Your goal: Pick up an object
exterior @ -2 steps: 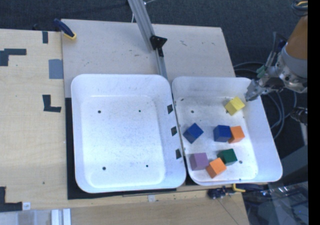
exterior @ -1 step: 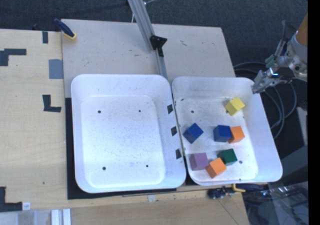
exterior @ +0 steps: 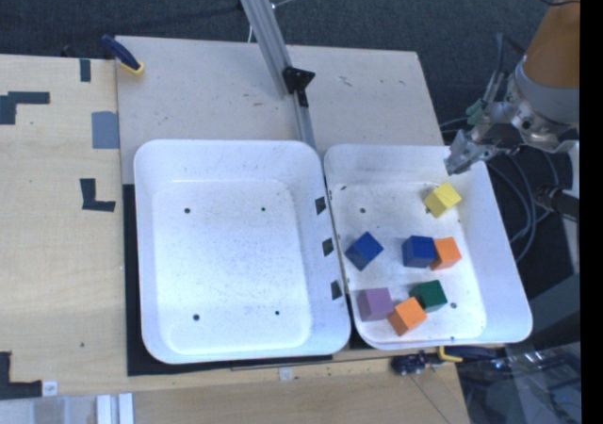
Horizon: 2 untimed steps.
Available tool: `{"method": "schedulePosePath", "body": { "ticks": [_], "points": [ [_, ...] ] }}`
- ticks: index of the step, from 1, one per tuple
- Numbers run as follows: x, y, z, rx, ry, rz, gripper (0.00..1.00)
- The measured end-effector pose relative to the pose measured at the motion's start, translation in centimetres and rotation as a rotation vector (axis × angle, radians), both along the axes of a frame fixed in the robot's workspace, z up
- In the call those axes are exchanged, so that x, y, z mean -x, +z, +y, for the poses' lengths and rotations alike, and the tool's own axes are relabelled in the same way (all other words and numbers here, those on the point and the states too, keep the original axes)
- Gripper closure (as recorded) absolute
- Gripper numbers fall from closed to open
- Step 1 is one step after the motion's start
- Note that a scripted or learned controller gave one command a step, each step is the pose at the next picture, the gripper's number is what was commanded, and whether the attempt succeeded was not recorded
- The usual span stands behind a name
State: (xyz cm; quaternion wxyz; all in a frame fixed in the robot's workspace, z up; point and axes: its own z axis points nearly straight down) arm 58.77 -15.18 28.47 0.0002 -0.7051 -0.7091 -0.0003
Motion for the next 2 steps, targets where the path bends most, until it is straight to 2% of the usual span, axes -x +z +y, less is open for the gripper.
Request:
{"method": "schedulePosePath", "body": {
  "ticks": [1,2],
  "points": [
    [-1.0,-1.0,4.9,0.000,0.000,0.001,1.00],
    [-0.9,-1.3,10.9,-0.001,0.001,0.002,1.00]
  ]
}}
